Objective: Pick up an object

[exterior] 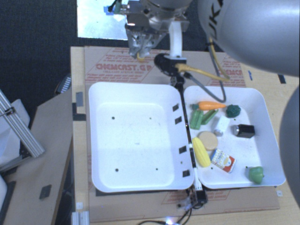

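My gripper hangs high over the cardboard just beyond the far edge of the left bin, with a small yellowish spot at its tip. The right bin holds the objects: an orange carrot, a dark green broccoli, two green cucumber-like pieces, a white block, a black box, a tan round disc, a yellow corn cob, a small red and white carton and a green pepper. All of them lie apart from the gripper.
The grey arm crosses the upper right, above the right bin's far corner. A black fitting with a yellow cable hangs over the divider between the bins. Printed cardboard lies under both bins.
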### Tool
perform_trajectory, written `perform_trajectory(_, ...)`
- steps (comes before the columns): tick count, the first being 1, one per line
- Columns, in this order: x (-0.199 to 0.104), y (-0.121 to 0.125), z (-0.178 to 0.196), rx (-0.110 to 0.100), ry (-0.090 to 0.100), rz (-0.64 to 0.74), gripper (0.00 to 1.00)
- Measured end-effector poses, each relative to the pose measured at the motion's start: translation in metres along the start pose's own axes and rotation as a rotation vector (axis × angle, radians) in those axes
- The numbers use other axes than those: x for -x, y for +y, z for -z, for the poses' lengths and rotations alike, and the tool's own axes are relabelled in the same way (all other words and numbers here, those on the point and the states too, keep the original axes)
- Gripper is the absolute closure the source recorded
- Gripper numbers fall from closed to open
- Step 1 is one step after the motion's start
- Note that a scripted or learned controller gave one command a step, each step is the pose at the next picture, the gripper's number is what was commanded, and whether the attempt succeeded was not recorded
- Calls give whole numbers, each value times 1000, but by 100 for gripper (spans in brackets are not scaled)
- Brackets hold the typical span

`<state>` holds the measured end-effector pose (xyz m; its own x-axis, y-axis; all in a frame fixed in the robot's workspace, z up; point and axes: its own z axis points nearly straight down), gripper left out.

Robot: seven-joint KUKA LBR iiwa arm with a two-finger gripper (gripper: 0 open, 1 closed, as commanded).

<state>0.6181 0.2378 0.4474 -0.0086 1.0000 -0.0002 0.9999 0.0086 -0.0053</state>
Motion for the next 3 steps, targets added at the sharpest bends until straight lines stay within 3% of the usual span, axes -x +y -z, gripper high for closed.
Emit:
perform_trajectory(1, 15, 51, 94, 19, 4, -8, 100)
perform_trajectory(2, 3, 19, -75, -11, -4, -7, 100)
perform_trajectory(3, 4, 9, 57, 20, 6, -3, 100)
